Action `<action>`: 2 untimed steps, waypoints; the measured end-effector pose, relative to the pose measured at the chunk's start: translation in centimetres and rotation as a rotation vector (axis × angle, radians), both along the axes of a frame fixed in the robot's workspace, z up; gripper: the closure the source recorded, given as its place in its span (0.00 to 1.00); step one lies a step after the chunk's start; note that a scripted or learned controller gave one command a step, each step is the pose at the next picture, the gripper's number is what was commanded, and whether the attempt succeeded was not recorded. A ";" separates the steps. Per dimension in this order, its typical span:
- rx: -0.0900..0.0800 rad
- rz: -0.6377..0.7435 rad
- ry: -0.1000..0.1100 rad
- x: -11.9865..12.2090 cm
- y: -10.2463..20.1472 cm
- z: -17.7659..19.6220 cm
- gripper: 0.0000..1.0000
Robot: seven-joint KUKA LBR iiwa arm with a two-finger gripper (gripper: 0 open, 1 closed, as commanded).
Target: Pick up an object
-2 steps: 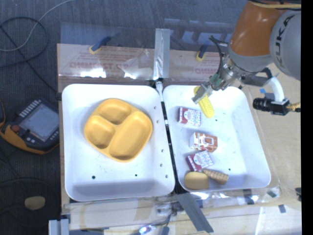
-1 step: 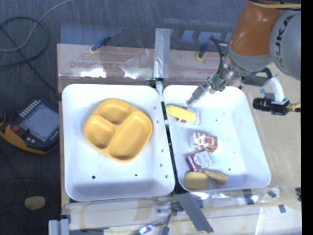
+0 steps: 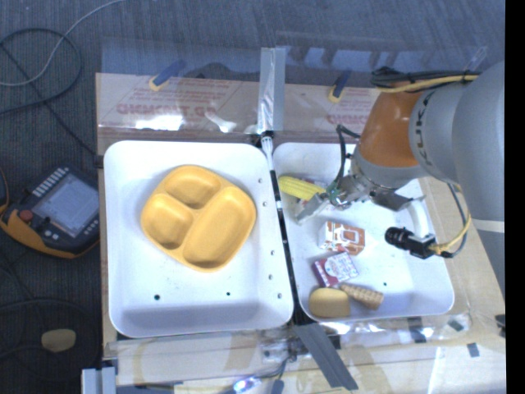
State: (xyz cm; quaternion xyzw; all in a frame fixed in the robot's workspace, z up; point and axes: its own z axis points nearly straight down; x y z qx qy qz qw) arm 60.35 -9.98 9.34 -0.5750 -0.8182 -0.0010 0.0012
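My gripper point(image 3: 312, 208) reaches down into the right bin point(image 3: 426, 290) near its left wall. It sits just below and right of a yellow corn cob point(image 3: 299, 189), close to touching it. An orange-and-white packet point(image 3: 343, 236) lies just right of the gripper. Further toward the front are a red-and-white packet point(image 3: 331, 269), a waffle cone point(image 3: 362, 295) and a yellow rounded lump point(image 3: 328, 303). Nothing is visibly held.
The left bin point(image 3: 131, 302) holds a yellow three-part plate point(image 3: 198, 216). A black cable end point(image 3: 408, 240) hangs over the right bin beside the arm. A handheld controller point(image 3: 56, 212) lies on the floor at the left.
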 end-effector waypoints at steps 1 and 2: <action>0.000 -0.236 -0.008 2.0 0.0 -0.4 0.00; 0.001 -0.234 -0.010 2.1 0.1 0.6 1.00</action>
